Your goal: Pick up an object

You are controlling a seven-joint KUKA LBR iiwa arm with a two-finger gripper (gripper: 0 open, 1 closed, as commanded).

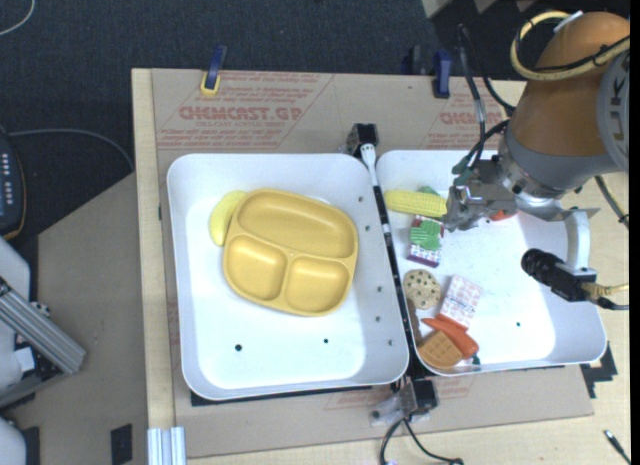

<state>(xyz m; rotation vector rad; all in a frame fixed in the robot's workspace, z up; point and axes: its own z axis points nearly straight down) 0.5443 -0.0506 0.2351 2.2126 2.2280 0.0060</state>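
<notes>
My gripper (462,215) hangs over the back of the right bin (560,338), just right of a yellow corn cob (414,201). In front of the corn lies a small green and magenta packet (425,239). Nearer the front are a chocolate chip cookie (421,288), a pink and white wrapper (460,299) and an orange toy food piece (445,341). Nothing shows between the gripper's tips.
The left bin (205,333) holds a large yellow divided plate (289,251), lying over a yellow disc (224,216). The right half of the right bin is bare white floor. Clamps (211,71) sit on the cardboard behind the bins.
</notes>
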